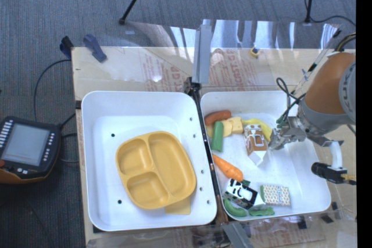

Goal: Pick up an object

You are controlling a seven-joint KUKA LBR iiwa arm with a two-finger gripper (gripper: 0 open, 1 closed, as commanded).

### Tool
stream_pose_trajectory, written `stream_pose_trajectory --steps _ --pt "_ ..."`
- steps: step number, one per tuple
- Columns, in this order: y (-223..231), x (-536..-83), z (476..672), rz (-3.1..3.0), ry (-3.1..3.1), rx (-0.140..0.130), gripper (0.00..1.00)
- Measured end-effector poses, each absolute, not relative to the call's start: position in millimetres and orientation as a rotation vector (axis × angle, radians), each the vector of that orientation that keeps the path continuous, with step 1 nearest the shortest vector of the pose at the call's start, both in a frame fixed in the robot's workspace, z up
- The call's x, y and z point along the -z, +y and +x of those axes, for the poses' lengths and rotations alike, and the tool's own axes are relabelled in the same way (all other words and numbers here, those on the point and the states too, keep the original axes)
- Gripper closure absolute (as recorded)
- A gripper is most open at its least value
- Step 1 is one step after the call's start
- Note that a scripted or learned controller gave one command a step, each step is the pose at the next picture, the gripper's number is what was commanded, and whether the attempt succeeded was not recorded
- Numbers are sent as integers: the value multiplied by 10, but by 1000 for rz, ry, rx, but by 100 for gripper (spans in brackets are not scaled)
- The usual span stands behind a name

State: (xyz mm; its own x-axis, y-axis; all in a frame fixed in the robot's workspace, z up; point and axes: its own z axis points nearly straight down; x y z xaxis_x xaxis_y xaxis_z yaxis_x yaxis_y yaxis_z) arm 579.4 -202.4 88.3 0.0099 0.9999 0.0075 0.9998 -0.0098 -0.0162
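The pincer (274,141) hangs low in the right bin (302,183), just beside a small brown-and-white box (254,140), likely lined up to take it. Whether it is spread or pinching, I cannot tell; the wrist blurs it. The yellow tray (156,169) lies alone in the left bin (99,125). A carrot (228,167) lies near the box.

Evenly lit, slightly soft overhead view.
Bright daylight-like glare streaks the clear panel (261,35) behind the bins; the white bins (99,113) look washed out, shadows faint, fine detail slightly blurred.
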Motion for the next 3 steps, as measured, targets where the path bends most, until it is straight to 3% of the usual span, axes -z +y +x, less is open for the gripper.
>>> stream_pose_trajectory --steps 1,2,3 --pt "-1978 -1728 5939 -2539 -1843 -6 100" --pt "-1973 -1705 5929 -2535 -1842 -11 0" --pt "-1596 -1010 6145 -2543 -1837 -6 0"
